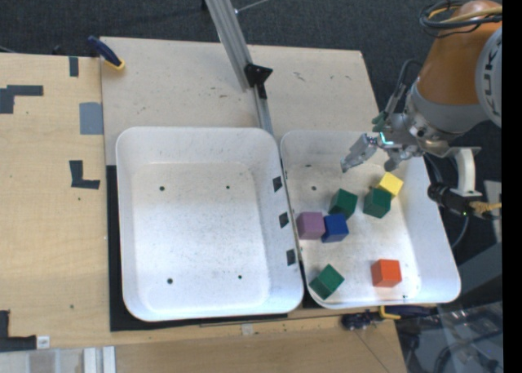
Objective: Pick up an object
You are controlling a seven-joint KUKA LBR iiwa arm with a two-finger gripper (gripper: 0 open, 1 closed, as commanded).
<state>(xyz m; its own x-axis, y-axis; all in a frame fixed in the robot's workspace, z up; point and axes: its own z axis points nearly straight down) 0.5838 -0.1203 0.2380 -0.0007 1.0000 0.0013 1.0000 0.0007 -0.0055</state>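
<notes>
Wooden bench, two white bins, blocks scattered in right bin [424, 224], gripper [367, 151] hovering in its upper part.

Nearest candidate: yellow block [391, 184], upper right of that bin, touching a green block [377, 202] just below it. Probably light, rigid, smooth-faced; best pinched across two free flat sides, away from the green neighbour. More blocks mid-frame right: green [344, 202], blue [335, 228], purple [310, 224]; lower down green [327, 281] and orange [387, 273]. Arm enters from the right edge, wrist tilted down-left, fingers spread apart, nothing between them. Left bin [130, 151] sits beside.
</notes>
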